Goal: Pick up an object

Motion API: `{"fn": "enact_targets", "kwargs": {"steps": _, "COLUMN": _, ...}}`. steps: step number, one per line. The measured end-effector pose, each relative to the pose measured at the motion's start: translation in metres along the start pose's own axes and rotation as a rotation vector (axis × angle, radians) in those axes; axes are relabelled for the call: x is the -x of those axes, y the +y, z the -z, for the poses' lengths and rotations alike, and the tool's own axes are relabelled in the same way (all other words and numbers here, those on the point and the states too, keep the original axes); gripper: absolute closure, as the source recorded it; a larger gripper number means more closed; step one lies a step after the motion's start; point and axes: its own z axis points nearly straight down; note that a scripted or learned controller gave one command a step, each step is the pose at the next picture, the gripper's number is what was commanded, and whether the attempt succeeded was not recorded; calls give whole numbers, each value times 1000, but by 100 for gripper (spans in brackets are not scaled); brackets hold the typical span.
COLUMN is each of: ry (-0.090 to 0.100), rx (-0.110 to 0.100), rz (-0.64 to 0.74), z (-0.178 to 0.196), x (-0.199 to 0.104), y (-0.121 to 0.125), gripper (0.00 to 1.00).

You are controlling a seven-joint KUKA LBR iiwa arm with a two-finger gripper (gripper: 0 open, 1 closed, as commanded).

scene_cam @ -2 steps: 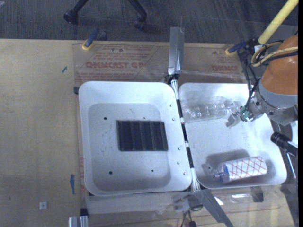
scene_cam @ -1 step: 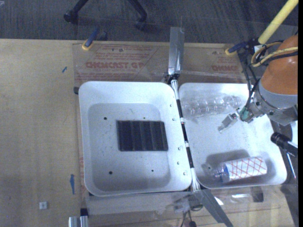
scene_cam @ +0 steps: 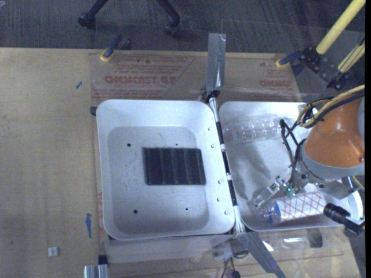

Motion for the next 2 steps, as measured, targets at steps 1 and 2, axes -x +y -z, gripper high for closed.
{"fn": "enact_targets", "kwargs": {"steps": 1, "ry": -5, "rx": 5, "rz": -400, "z": -32, "x": 74, "y": 39, "gripper": 0}}
{"fn": "enact_targets", "kwargs": {"steps": 2, "ry": -3, "rx": 0, "rz": -584, "z": 40, "x": 129, "y": -10, "gripper": 0}}
